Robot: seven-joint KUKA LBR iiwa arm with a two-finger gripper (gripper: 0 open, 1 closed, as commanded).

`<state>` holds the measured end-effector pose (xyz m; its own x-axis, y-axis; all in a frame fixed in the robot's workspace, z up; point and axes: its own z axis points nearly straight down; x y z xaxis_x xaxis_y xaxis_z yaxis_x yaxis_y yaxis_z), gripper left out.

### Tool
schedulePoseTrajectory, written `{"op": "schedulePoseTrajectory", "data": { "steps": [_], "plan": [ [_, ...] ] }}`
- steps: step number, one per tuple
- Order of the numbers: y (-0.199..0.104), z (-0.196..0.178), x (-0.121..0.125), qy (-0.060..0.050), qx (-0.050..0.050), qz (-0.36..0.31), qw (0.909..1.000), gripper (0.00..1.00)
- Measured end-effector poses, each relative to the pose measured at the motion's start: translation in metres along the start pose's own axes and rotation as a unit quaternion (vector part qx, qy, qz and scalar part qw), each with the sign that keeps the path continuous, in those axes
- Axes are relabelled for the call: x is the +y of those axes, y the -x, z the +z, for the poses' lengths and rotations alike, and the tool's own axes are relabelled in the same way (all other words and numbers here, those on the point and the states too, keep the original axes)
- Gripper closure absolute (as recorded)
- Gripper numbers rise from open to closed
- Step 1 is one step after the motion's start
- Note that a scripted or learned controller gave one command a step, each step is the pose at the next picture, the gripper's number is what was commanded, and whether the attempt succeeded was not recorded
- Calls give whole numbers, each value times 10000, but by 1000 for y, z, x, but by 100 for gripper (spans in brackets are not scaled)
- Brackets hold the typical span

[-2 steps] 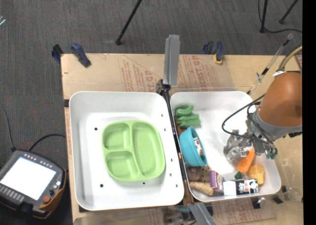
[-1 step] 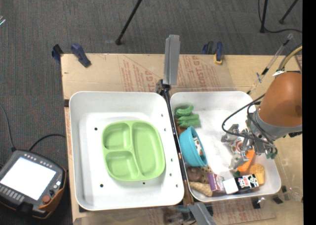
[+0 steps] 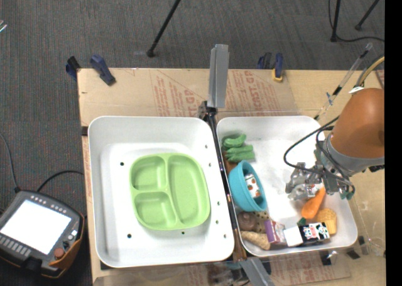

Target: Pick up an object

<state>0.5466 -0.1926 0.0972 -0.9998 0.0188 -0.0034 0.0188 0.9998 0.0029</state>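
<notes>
orange carrot (image 3: 314,203) just beside jaws (image 3: 306,188)

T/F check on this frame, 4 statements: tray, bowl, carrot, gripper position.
1. The green divided tray lies in the left bin. True.
2. The blue bowl stands upright in the middle of the left bin. False: it is tipped on its side in the right bin, near the wall next to the left bin.
3. The gripper is over the right bin. True.
4. The orange carrot sits in the tray. False: it lies in the right bin, just by the gripper.
</notes>
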Motion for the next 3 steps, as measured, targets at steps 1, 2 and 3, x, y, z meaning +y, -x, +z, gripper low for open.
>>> {"op": "schedulePoseTrajectory", "data": {
  "steps": [1,2,3],
  "plan": [
    [18,10,4,-5,12,-55,10000,100],
    [18,10,4,-8,8,-57,10000,0],
    [12,7,44,-70,-22,-107,9999,0]
  ]
}}
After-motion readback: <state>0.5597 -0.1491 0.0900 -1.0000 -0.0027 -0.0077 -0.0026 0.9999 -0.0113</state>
